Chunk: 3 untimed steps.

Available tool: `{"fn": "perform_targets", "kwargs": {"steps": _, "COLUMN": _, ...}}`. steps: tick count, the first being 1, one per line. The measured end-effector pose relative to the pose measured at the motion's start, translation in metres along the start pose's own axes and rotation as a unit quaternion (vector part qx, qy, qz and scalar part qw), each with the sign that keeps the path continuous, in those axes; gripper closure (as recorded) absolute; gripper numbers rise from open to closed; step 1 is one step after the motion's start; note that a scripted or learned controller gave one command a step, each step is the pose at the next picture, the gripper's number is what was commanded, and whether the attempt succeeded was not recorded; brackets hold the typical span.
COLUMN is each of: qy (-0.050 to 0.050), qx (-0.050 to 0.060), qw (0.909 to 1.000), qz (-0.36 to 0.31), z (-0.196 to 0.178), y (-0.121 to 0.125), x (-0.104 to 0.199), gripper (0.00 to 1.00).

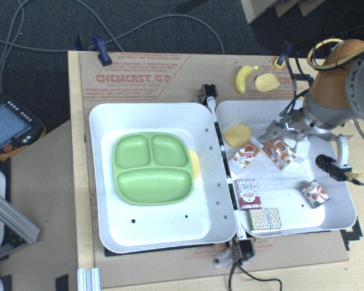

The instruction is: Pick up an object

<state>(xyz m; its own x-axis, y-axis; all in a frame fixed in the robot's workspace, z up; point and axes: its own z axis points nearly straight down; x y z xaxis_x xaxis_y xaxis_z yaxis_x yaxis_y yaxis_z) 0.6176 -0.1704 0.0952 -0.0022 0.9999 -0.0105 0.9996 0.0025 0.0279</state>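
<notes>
Green divided plate (153, 168) in left bin (103, 132), snack packets (247, 193) in right bin (340, 214), gripper (286, 128) state unclear.

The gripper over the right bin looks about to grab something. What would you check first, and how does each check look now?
1. Gripper above a target: ok, it hangs over the red and white packet in the right bin.
2. Fingers open: cannot tell, they blur into the wrist.
3. Nothing held already: cannot tell.
4. Room around the packet: not ok, a second packet and a yellow piece lie close.
5. Other items apart from it: ok, the small box and the boxes by the divider lie apart.
6. Left bin: ok, the green tray sits flat.
</notes>
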Motion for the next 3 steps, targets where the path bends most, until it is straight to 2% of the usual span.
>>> {"fn": "perform_targets", "kwargs": {"steps": 1, "qy": -0.001, "qx": 0.000, "qw": 1.0000, "qz": 0.000, "z": 0.000, "y": 0.000, "x": 0.008, "gripper": 0.00}}
{"fn": "perform_targets", "kwargs": {"steps": 2, "qy": 0.004, "qx": 0.003, "qw": 1.0000, "qz": -0.001, "z": 0.001, "y": 0.002, "x": -0.003, "gripper": 0.00}}
{"fn": "perform_targets", "kwargs": {"steps": 3, "qy": 0.000, "qx": 0.001, "qw": 1.0000, "qz": 0.001, "z": 0.000, "y": -0.020, "x": -0.004, "gripper": 0.00}}
